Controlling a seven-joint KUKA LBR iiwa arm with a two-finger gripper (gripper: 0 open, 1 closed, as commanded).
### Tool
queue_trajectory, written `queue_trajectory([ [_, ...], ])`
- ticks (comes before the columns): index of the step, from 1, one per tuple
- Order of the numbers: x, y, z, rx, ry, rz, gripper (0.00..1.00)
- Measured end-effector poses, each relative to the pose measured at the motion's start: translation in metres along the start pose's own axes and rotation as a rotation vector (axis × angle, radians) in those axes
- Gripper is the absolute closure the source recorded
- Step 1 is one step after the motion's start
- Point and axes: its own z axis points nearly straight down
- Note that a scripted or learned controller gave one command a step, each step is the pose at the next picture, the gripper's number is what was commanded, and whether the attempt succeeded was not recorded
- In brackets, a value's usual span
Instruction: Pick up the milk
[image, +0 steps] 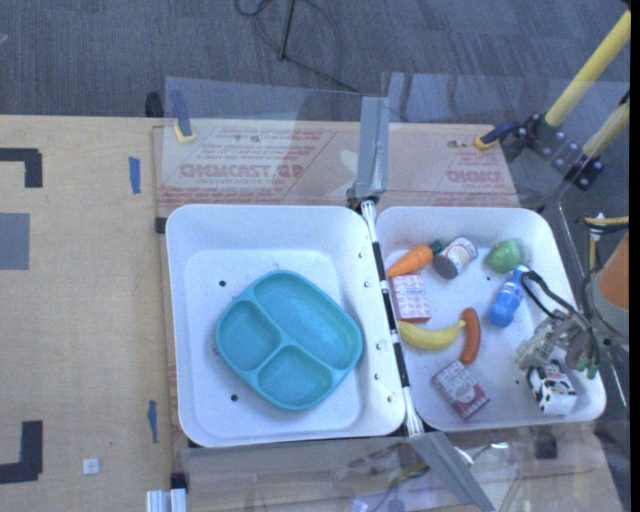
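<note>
Two white bins sit side by side on the bench, and we log them from the overhead camera view. Left bin: we note a teal divided plate with three compartments, lying slightly turned, near the bin's middle. Right bin: we count several small items. Along the far side, an orange carrot lies next to a small can on its side, and a green rounded item sits well toward the far right corner. A blue bottle lies tilted just below the green item. By the dividing wall we see a small red-and-white carton, with a banana curving just beneath it and a sausage touching the banana's right end. A second red box lies near the front wall. The milk, a small white carton with black cow patches, rests in the front right corner of the right bin, close to the rim. The gripper hangs directly above and just behind the milk, with the arm's orange band at the frame's right edge. We cannot tell how the tool is set, as cables and metal parts blur together there, and we cannot tell whether it touches the milk.
</note>
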Motion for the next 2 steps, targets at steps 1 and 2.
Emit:
queue_trajectory([
  [1,0.007,0.001,0.011,0.007,0.016,0.037,1.00],
  [2,0.024,0.082,-0.109,0.010,0.023,0.135,1.00],
])
